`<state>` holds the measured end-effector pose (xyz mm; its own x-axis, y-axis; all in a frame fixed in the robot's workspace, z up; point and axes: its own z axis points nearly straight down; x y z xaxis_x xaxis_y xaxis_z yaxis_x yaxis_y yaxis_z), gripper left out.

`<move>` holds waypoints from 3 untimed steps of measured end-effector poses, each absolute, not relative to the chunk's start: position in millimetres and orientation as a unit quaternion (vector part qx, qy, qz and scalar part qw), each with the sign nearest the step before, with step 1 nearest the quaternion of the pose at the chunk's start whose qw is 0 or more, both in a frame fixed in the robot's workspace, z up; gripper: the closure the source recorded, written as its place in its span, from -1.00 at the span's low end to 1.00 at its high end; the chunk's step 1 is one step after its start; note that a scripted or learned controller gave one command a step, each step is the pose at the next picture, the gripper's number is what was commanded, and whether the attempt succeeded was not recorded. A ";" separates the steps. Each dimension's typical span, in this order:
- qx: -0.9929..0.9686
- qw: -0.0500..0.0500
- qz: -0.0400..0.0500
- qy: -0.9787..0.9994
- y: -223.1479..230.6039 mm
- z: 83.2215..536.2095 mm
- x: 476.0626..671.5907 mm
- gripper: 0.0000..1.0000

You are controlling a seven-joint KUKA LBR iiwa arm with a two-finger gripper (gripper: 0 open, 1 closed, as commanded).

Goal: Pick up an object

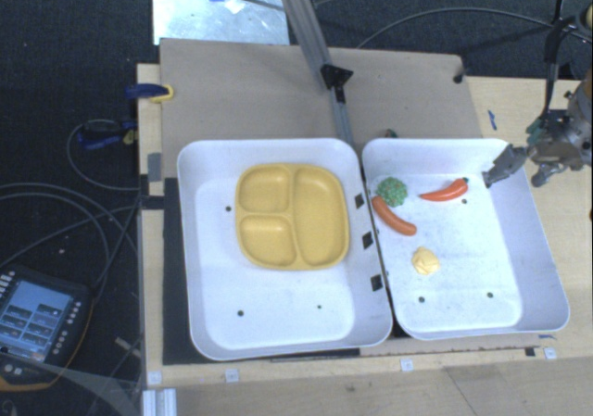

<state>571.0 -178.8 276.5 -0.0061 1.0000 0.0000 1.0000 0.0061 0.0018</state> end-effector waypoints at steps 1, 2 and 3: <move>0.705 0.001 0.001 0.709 -178.7 276.6 571.0 -1.00; 0.707 -0.001 0.000 0.708 -177.0 235.2 570.7 -1.00; 0.707 -0.001 -0.001 0.707 -178.9 190.4 577.5 -1.00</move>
<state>577.5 -178.9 190.4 0.0003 1.0000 0.0004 1.0000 -0.0003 -0.0025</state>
